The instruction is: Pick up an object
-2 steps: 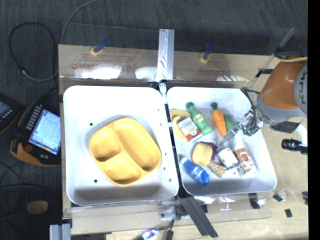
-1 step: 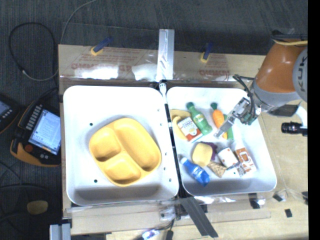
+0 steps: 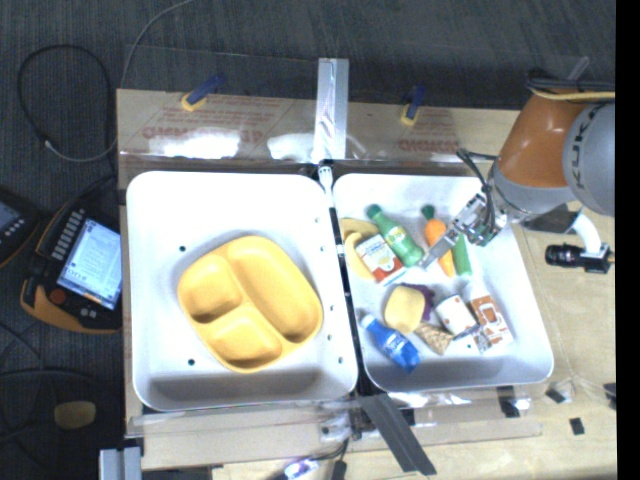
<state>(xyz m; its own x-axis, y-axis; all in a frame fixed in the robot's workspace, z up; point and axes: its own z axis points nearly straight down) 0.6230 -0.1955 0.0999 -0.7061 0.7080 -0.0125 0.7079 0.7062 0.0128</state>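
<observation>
The right bin (image 3: 530, 298) holds several small items: a green bottle (image 3: 395, 234), an orange carrot (image 3: 435, 232), a green stick-shaped item (image 3: 462, 256), a red and white carton (image 3: 376, 258), a banana (image 3: 350, 234), a yellow lemon-like fruit (image 3: 403, 307), a blue bottle (image 3: 391, 343), a cracker (image 3: 433, 338) and two small boxes (image 3: 455, 314) (image 3: 490, 323). My gripper (image 3: 440, 249) hangs low over the bin's upper middle, between the carrot and the green stick, its tip pointing down-left toward the carton. I see nothing held in it.
The left bin (image 3: 160, 218) contains a yellow divided plate (image 3: 250, 299). A metal divider post (image 3: 331, 108) stands at the back between the bins. The arm's orange band (image 3: 535, 148) sits over the right bin's back right corner. A tablet (image 3: 90, 263) lies left of the bench.
</observation>
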